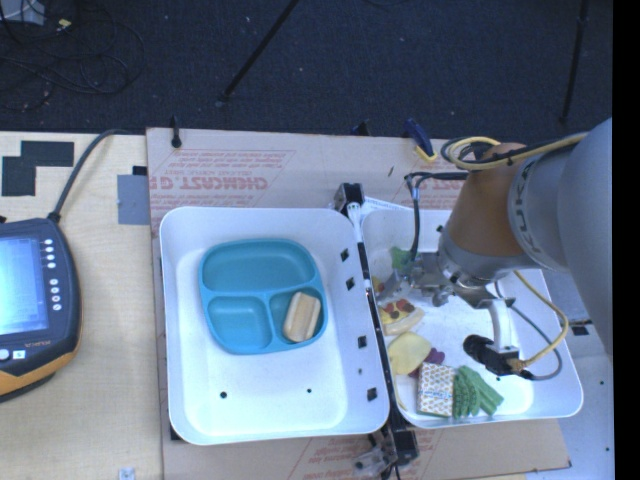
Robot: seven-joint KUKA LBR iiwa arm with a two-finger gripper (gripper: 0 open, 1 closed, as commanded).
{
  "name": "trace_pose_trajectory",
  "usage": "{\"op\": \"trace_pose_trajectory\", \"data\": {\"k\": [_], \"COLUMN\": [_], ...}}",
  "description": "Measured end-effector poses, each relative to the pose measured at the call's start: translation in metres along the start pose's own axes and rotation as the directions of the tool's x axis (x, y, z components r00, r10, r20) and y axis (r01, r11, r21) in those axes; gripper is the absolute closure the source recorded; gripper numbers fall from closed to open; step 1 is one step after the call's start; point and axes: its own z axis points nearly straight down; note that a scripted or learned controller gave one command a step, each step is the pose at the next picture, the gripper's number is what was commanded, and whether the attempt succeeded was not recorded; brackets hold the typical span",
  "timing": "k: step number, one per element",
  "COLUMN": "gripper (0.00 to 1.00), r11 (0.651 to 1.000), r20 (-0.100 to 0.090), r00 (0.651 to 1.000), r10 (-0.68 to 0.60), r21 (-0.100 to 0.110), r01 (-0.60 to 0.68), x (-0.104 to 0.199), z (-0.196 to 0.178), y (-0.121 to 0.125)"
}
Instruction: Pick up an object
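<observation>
**Over the right bin, wrist low, nothing seen in my grip**

I reach in from the right, and my gripper (425,280) hangs over the inner half of the right bin (560,393), close to the wall it shares with the left bin (185,388). My own grey wrist and orange band cover the tips from this high slant, so I cannot tell how my jaws stand, nor whether anything sits between them.

Just beside my wrist, against the shared wall, lies a small red-and-yellow piece (398,311), with a green scrap (402,259) nearer the far edge. Toward the near edge of the same bin lie a pale yellow lump (404,352), a small purple bit (436,356) touching it, a speckled white packet (435,389) and a green leafy thing (474,391) just beside the packet. A black cable fitting (487,351) from my arm dangles above that cluster.

In the left bin a blue divided plate (250,278) sits near the far edge; a tan bread-like piece (301,316) rests in its near right compartment.

A teach pendant (30,303) lies on the bench (100,408) at the left edge.
</observation>
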Motion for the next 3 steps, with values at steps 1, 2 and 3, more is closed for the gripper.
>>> {"op": "trace_pose_trajectory", "data": {"k": [1, 2, 3], "gripper": [0.00, 0.00, 0.00], "r11": [1.000, 1.000, 1.000], "r20": [-0.002, -0.002, 0.003], "r00": [1.000, 1.000, 1.000], "r10": [-0.001, -0.001, 0.000], "r21": [0.022, 0.020, 0.016], "r01": [0.001, 0.001, 0.000], "x": [0.000, -0.043, -0.007], "z": [-0.011, -0.012, 0.006], "y": [0.040, 0.061, 0.062]}}
